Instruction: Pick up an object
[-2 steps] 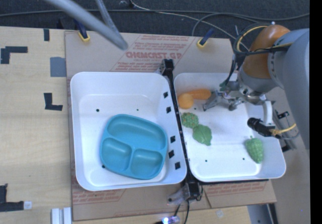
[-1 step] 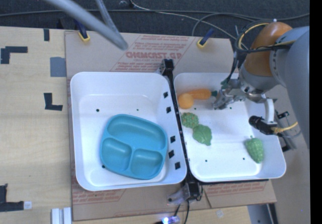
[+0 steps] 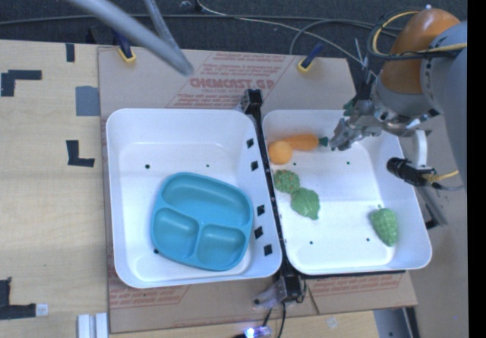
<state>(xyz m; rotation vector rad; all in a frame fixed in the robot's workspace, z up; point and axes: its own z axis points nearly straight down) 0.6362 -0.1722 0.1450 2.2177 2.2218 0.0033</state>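
Two bins sit side by side on the tabletop [image 3: 45, 177]. The left bin [image 3: 121, 139] holds a tray [image 3: 201, 220]. In the right bin [image 3: 410, 253], a carrot [image 3: 292, 146] lies at the far left, two leafy pieces [image 3: 287, 181] [image 3: 305, 202] just before it, another [image 3: 385, 225] near the right wall.

Grey arm [image 3: 448, 78], orange wrist band [image 3: 425, 31]

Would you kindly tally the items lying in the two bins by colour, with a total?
Green: 3, namely the green piece by the divider, the green piece beside it and the green piece at the right
Orange: 2, the orange ball and the carrot
Blue: 1, the blue tray
Total: 6
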